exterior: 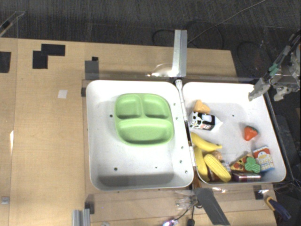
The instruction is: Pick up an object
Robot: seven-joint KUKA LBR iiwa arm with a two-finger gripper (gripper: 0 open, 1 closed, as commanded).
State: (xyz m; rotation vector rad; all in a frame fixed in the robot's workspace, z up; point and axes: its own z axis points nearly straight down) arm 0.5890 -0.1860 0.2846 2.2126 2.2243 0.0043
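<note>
Toys are lying in the right bin (235, 95), in the lower right of the frame, and none of them is being held. Going by size, the table (42, 140) is the biggest thing, carrying two white bins side by side. The left bin (101, 164) is sitting in the middle of the frame, and a green plate (143, 118) with three sections is lying flat in it. In the right bin, a yellow banana (202, 147) is lying along the left wall, and a corn cob (217, 166) is resting just beside it near the bottom. A black and white carton (202, 121) is lying above the banana, touching an orange piece (202, 107). A small box (263, 158) and a green toy (252, 164) are sitting in the lower right corner. A little orange-red toy (250, 133) is lying alone, well apart from the banana. The jaws (269, 89) are hanging over the upper right corner of the right bin, and they are standing apart with nothing between them.
</note>
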